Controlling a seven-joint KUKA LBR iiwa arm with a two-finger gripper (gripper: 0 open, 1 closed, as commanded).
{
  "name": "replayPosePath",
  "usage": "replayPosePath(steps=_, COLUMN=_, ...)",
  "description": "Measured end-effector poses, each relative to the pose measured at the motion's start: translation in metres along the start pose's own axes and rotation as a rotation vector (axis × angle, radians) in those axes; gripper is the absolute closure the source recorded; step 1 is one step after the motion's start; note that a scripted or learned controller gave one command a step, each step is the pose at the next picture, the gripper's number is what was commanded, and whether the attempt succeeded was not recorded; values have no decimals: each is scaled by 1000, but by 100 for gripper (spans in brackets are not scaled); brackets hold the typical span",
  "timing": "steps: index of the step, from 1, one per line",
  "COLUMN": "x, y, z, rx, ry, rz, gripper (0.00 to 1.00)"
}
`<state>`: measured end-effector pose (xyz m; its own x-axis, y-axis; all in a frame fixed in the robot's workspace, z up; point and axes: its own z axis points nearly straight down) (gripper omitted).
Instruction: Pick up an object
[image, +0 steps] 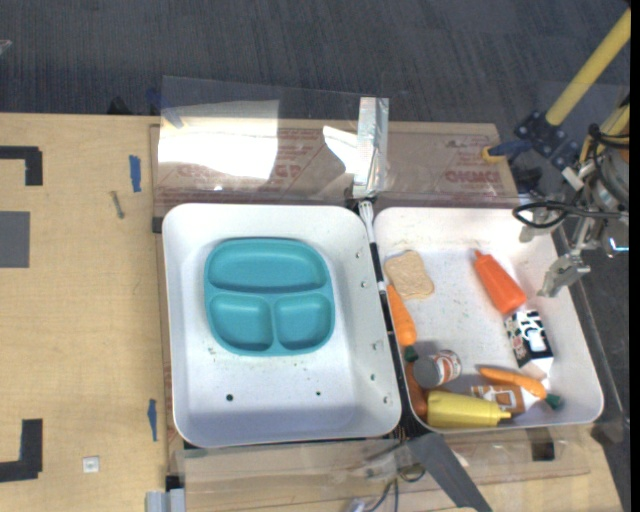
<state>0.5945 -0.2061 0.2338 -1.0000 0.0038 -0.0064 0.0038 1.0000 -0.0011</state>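
Tan bench (70, 330) spans frame. Two white bins on it: left bin (190, 400) centre, right bin (580, 385) lower right, touching.

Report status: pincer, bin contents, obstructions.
Pincer above right bin's far right edge, holding nothing. Orange bottle nearest, lying free. Nothing between them.

One fixed camera looks down at a slant on the left bin (190, 400) and right bin (580, 390).
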Motion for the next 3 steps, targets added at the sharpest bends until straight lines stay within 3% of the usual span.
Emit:
replayPosePath(steps=1, x=4, y=-9, z=116, rx=8, ry=-31, rz=56, gripper=0)
replayPosePath(steps=2, x=-10, y=35, z=146, rx=-2, ry=-7, rz=57, gripper=0)
replayPosePath(steps=3, x=-13, y=33, z=131, rx=3, ry=-20, rz=58, gripper=100)
